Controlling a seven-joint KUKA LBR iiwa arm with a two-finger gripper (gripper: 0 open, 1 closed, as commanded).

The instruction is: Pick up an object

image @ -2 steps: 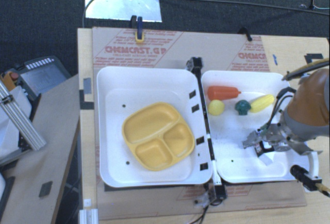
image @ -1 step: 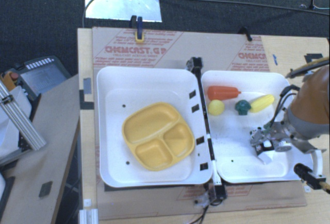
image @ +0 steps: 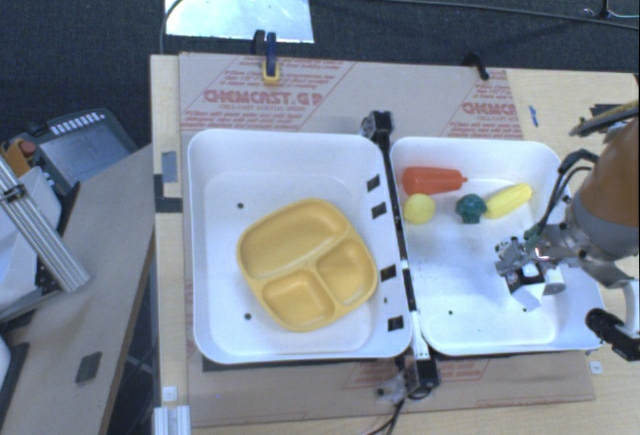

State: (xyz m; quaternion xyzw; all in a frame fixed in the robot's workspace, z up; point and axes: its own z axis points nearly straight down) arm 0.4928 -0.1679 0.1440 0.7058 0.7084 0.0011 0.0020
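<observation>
Four small toy foods are lying in the far part of the right-hand shallow white bin: an orange plastic carrot along the back wall, a little yellow round fruit, lemon-like, just in front of its left end, a dark green broccoli-shaped piece to the right of that, and a yellow corn-cob-shaped piece lying at a slant, touching or all but touching the green one. All of them are looking like light, hollow, stiff plastic with a smooth skin, so weight is hardly a worry but slipping is; the long carrot and the corn piece are probably offering the surest hold, taken across the narrow middle, while the round fruit is likely to squirt out of a pinch and the green piece is sitting too close to its neighbour for a clean approach. The two-finger gripper is hanging low over the bare floor of this bin, nearer the front and right, well apart from the toys; whether it is released or clenched I cannot tell, as the tool is reading as a dark and white tangle at this size, and nothing is visibly held in it. The grey arm is being cut off by the picture's right side. In the left-hand white bin a yellow three-compartment plastic tray is lying tilted askew.
</observation>
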